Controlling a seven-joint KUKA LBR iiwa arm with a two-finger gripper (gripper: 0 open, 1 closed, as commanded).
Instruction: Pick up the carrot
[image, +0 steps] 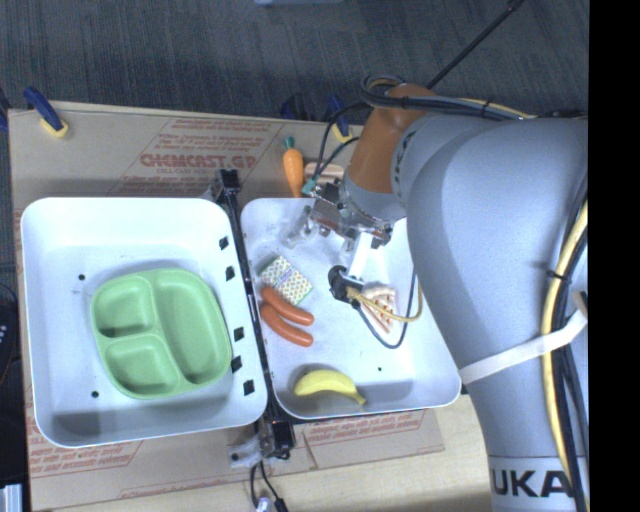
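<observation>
Nearest my viewpoint, at the bottom of the right bin (430, 385), I see a banana (328, 386) lying on the floor by the front wall. Beyond it, two sausages (286, 316) lie side by side against the bin's left wall, with a checkered packet (286, 279) just above them. The left bin (60, 230) holds a green divided plate (158, 330). Farther in, the gripper (320, 222) hangs over the upper part of the right bin, near its far wall; I cannot tell how it is set, and I see nothing carried in it. Farthest of all, the carrot (292, 170) lies on the cardboard (180, 150) outside the bins, just beyond the right bin's far rim, up and to the left of the gripper and apart from it. I judge the pick not yet made: reaching the carrot, closing on it and lifting all remain.
</observation>
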